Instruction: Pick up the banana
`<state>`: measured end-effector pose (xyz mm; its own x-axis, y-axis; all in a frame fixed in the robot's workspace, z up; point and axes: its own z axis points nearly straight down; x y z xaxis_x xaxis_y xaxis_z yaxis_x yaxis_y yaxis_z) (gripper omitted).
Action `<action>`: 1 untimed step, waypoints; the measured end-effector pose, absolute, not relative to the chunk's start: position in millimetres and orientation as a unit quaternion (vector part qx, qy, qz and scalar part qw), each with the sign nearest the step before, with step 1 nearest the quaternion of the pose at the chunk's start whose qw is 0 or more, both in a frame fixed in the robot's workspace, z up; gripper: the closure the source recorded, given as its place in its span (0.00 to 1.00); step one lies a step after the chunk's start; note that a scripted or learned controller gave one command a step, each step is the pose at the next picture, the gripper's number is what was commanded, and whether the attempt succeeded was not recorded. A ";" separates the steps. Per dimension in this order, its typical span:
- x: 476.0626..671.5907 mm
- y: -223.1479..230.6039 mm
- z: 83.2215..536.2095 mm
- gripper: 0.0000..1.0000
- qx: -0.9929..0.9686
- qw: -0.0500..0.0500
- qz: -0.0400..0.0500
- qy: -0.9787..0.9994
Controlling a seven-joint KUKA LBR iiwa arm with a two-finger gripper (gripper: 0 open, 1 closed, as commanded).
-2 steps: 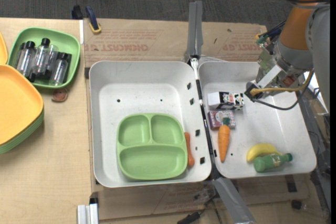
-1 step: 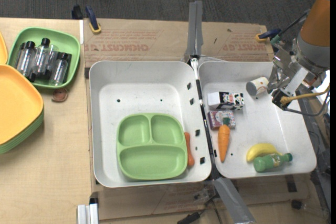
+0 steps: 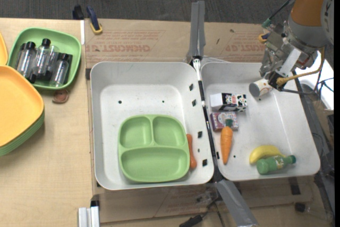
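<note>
The fingers (image 3: 267,70) are hovering, grip unreadable from here, presumably lining up, while the banana (image 3: 264,153) is lying well apart on their near side, touching the bottle (image 3: 276,163).

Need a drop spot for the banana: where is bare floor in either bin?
Left bin: bare strip beyond the green plate. Right bin: bare patch between carton, banana and right wall. Crowded along its left wall: carton, purple packet, carrot.

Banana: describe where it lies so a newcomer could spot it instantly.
Look in the right bin, toward its near right corner. The banana lies there, right beside a green bottle. It is the only yellow, curved thing, unlike the straight orange carrot nearby.
</note>
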<state>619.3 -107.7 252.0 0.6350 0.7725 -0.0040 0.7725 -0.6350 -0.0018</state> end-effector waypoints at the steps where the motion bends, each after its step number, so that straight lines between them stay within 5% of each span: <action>1: 608.7 -111.2 214.3 1.00 0.844 -0.001 -0.002 0.536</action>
